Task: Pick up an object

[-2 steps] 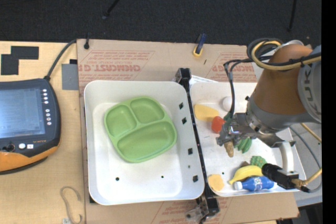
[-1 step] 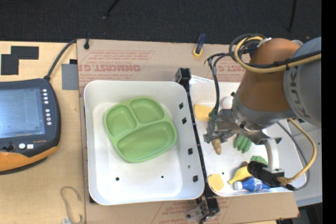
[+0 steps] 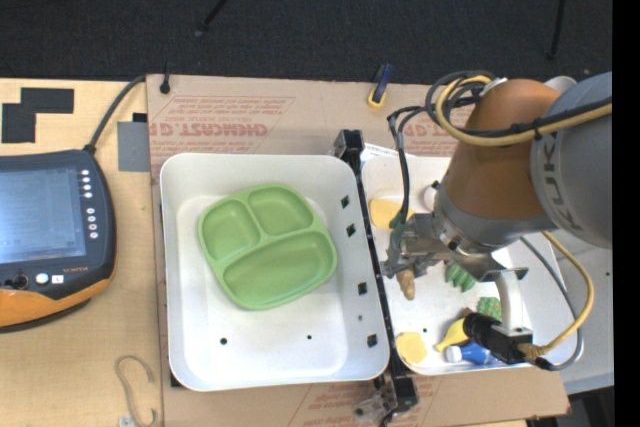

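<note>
Looking down from the fixed camera, I'm reaching in from the right and hanging low over the right bin, because that is where all the small pickable things lie. My pincer sits near the bin's left wall, close to the divider between the two bins, and my own wrist hides so much of it that I can't tell whether it is released or clenched. Just below it there's a small brownish piece, the likeliest target, I reckon, though I can't say if I'm touching it or merely hovering beside it. A yellow piece lies just above my pincer against the wall, and a second yellow piece rests near the bin's lower rim. A green piece sits to my right, another green piece a little lower, and a blue thing is in the lower corner. Over in the left bin a green divided plate lies flat, well apart from me; it's wide and awkward to pinch, so staying on this side makes sense. On the worktop, the pendant rests far off to the left.
</note>
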